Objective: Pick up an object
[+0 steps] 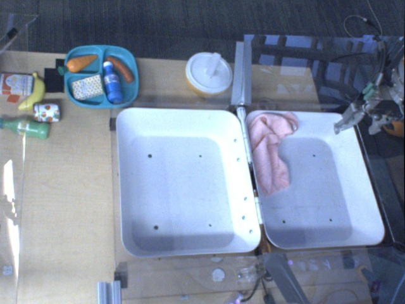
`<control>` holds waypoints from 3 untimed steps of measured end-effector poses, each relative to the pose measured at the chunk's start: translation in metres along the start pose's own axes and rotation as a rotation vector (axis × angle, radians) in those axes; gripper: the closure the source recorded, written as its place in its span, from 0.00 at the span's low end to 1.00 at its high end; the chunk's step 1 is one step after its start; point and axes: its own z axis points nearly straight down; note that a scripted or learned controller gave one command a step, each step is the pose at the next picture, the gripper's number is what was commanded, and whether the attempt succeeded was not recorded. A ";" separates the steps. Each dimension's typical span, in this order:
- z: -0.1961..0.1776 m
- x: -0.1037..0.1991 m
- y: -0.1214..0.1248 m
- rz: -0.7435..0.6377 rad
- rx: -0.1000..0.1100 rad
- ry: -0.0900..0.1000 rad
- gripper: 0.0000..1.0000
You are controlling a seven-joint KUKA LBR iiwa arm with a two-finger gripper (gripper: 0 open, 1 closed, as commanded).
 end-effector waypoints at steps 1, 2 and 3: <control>0.128 0.036 -0.007 -0.106 0.001 0.001 0.00; 0.190 0.092 0.001 -0.218 -0.012 -0.002 0.00; 0.190 0.103 -0.019 -0.265 -0.016 -0.004 0.00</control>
